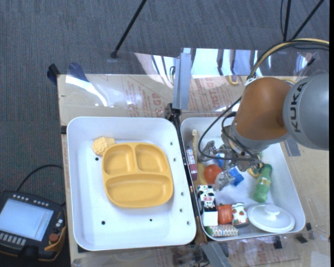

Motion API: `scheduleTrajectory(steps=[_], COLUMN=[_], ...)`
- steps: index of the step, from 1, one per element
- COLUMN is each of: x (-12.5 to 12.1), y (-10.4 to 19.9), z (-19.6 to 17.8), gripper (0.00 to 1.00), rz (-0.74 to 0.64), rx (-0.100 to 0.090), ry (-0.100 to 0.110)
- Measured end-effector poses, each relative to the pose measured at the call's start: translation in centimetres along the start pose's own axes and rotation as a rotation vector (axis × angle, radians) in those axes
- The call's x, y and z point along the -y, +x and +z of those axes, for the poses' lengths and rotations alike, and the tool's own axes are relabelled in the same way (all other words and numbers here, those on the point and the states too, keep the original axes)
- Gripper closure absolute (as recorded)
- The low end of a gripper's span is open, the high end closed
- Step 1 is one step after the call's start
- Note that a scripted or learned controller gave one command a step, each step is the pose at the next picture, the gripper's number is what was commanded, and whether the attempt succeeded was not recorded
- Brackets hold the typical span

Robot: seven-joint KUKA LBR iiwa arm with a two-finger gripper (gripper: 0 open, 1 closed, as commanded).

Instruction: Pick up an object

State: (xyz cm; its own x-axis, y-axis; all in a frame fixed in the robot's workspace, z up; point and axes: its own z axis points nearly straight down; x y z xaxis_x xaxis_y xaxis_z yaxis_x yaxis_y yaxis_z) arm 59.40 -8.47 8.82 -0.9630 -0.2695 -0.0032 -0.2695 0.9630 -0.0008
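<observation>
1. Yellow plastic marks the left bin (78, 204): a divided yellow tray (137, 174) with three compartments lies flat near its middle, and a small yellow corn-like toy (103, 145) sits just beside the tray's upper left corner.
2. The right bin (295, 196) holds a crowd of small things. A red ball (212, 173) lies near its middle, with a blue block (235, 177) just to its right.
3. A green bottle (262, 183) lies tilted towards the right side of that bin, near the blue block but apart from it.
4. A white round lid (270, 217) with a knob rests in the bin's lower right corner.
5. Along the lower edge sit a black-and-white patterned box (206, 196), a red and white can (226, 214) and a small jar (240, 214) with a patterned label, close together.
6. A thin dark stick-like item (191, 161) lies along the bin's left wall.
7. The grey arm (308, 113) with its orange band (261, 109) reaches in from the right, wrist over the right bin.
8. The pincer (229, 174) hangs low among the red ball and blue block; whether it is wide, narrow or holding anything, I cannot tell, for cables and metal parts blur its tip.
9. Both bins rest on the counter (89, 93), under clear sheeting.
</observation>
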Motion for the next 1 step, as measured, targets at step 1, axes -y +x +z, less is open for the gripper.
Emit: scheduleTrajectory(steps=[1], x=[6.18], y=[1.14], z=[0.0], gripper=[0.0], rz=[-0.05], rx=[0.0], ry=[-0.001])
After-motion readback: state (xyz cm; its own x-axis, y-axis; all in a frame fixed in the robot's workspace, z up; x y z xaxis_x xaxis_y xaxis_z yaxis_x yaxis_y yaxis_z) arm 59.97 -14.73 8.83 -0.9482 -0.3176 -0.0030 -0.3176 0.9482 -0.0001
